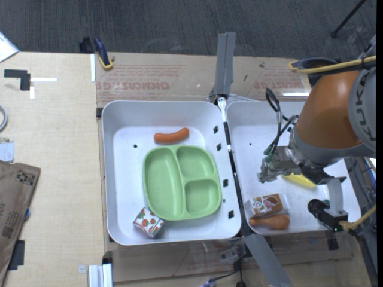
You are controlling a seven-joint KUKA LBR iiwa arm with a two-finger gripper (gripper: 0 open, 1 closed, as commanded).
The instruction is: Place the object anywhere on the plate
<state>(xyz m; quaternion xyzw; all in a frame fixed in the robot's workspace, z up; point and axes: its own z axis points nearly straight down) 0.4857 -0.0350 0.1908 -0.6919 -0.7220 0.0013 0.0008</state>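
The gripper (269, 171) hangs over the right bin (251, 109), right of frame, beside a yellow object (299, 180); its grip state cannot be told. The green plate (181, 182) sits in the left bin (119, 160).

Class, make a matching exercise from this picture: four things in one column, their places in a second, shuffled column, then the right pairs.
Things:
1. hot dog
2. small carton
3. snack packet
4. banana

Places:
A. right bin, under the pincer
B. left bin, behind the green plate
C. right bin, near front wall
D. left bin, front corner

Pairs: 1-B, 2-D, 3-C, 4-A
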